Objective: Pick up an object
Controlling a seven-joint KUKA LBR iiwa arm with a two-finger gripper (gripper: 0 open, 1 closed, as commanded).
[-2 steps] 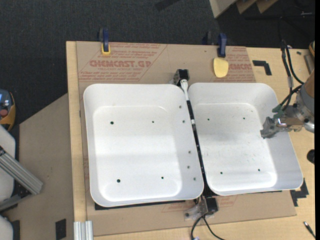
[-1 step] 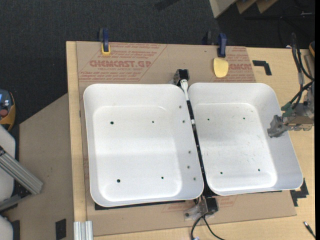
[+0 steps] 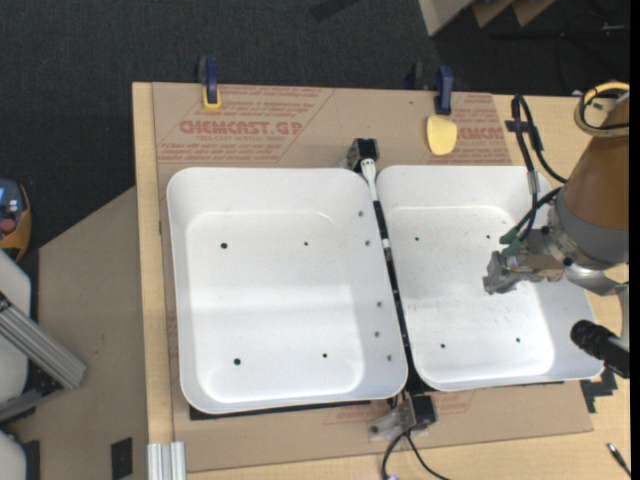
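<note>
Frankly, my gripper hangs low over the right bin, and from this slant I cannot tell how it is set or whether it has hold of anything. No loose object is plain on either bin floor; the left bin shows just small dark dots (holes or marks, I judge). To do this step well, I should settle on a target before descending. Whatever lies under my wrist is hidden, and the arm is cut off at the edge.

yellow lump | pale, rounded | on cardboard just behind right bin
</note>
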